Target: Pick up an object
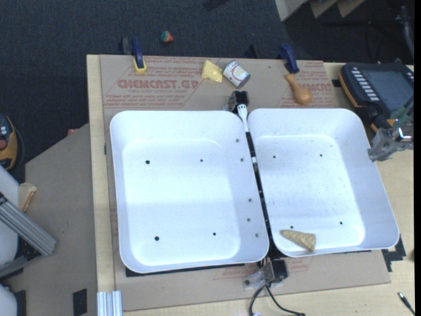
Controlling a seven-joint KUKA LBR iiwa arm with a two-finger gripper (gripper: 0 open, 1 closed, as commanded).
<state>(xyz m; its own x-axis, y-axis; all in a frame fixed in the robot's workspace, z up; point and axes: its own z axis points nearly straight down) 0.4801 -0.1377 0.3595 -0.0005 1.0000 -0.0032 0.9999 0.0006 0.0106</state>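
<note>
Wedge lies in right bin, well apart from pincer, grip unclear.

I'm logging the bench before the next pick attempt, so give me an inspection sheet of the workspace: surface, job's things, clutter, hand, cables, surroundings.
Surface: brown cardboard sheet on the bench, bearing the left shallow white bin and right shallow white bin side by side.
Job's things: tan cone-shaped piece in the right bin, near its front edge.
Clutter: behind the bins, yellow wedge, small white-and-grey box, tan wooden pear-shaped piece.
Hand: grey metal hand at the right bin's right rim, holding nothing visible; finger state unclear.
Cables: black cable at the front edge.
Surroundings: dark carpet, small colourful ball on it.
</note>
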